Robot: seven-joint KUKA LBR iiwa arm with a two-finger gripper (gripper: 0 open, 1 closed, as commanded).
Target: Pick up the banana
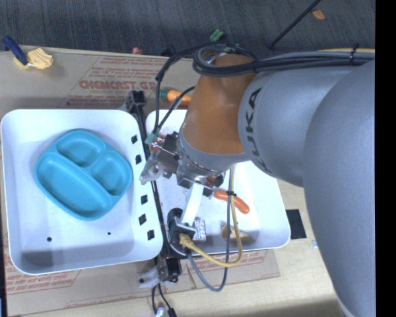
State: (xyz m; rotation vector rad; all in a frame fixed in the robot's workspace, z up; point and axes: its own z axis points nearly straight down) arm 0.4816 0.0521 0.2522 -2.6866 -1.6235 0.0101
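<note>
My gripper (183, 174) hangs low over the left part of the right bin (277, 210), under the orange wrist band. The big grey arm covers most of that bin. Just right of the gripper lies a small orange carrot-like piece (236, 204) on the bin floor. Near the bin's front wall lies a tan-brown lumpy thing (239, 237); I cannot tell what it is. Nothing shows as held by the gripper.
The left bin (20, 197) holds a blue divided plate (84, 172). Another orange piece (177, 96) pokes out behind the arm at the right bin's back edge. A small yellow thing with a blue handle (33, 57) lies on the cardboard at the far left.
</note>
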